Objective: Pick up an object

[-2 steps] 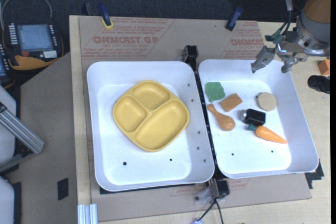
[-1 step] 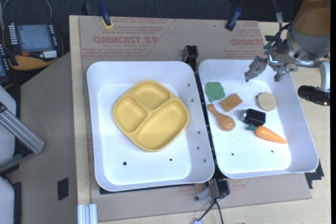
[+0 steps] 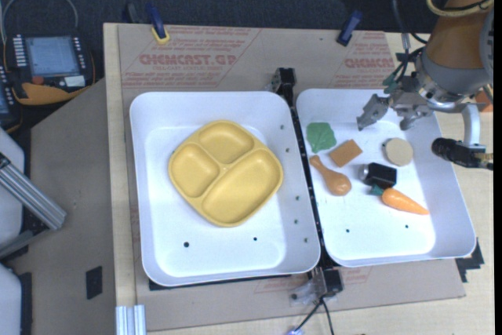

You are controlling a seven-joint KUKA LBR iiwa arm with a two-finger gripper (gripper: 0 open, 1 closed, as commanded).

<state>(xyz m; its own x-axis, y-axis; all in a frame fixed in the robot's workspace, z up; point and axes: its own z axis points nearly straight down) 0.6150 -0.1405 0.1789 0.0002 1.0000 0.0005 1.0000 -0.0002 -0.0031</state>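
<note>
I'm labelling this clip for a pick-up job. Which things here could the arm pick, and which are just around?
For the pick:
gripper
green piece
tan square
drumstick
round beige disc
black block
carrot

Just around:
yellow divided plate
handheld controller
blue clamps

In the right bin (image 3: 447,239) are laid a green leafy piece (image 3: 320,136), an orange-brown cracker (image 3: 345,153), a tan drumstick-shaped piece (image 3: 331,176), a round beige disc (image 3: 398,151), a small black block (image 3: 380,173) and an orange carrot (image 3: 404,202), touching the block.
</note>
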